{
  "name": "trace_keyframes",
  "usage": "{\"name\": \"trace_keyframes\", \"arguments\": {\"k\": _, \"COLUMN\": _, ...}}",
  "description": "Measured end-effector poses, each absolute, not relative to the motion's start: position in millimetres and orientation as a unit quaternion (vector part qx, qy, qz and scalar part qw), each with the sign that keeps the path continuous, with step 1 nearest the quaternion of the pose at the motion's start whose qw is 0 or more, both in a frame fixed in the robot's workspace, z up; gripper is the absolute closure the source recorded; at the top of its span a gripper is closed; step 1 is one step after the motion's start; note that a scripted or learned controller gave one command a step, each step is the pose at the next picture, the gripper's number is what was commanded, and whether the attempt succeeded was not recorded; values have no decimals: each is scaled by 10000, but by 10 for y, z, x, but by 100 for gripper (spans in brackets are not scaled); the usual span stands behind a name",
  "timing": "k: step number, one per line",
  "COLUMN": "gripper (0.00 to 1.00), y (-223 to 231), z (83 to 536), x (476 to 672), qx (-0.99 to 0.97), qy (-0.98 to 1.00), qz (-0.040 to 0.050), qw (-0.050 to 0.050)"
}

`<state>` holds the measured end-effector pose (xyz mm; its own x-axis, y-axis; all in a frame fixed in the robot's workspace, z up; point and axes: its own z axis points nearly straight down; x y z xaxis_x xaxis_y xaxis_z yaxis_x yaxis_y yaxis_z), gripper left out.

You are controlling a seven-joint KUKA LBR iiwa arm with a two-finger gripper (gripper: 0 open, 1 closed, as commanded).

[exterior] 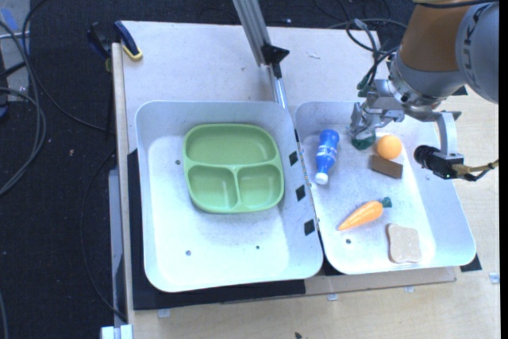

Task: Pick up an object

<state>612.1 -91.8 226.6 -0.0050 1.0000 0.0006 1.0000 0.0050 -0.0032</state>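
The gripper [363, 131] is lowered beside an orange ball [388, 147]; finger state cannot be told. The ball may be nudged away.

We see right bin [452, 218] crowded: blue-and-white bottle [325, 156] near left wall, orange ball [389, 147] touching brown block [386, 166], carrot [363, 214] mid-floor, tan bread slice [404, 243] near front edge. Gripper [363, 131] hangs low over back of the bin, between bottle and ball; tight gap either side. Open floor between bottle and carrot. Left bin [159, 242]: green divided plate [234, 168] fills centre; bare floor around the plate, widest in front. Slanted metal pole [248, 0] crosses the bench [190, 59] behind bins.
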Motion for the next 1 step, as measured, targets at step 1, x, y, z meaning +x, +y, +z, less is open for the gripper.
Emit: {"name": "trace_keyframes", "arguments": {"k": 1, "gripper": 100, "y": -454, "z": 2172, "x": 5899, "qx": -7054, "qy": -7088, "qz": 8, "qw": 11}}
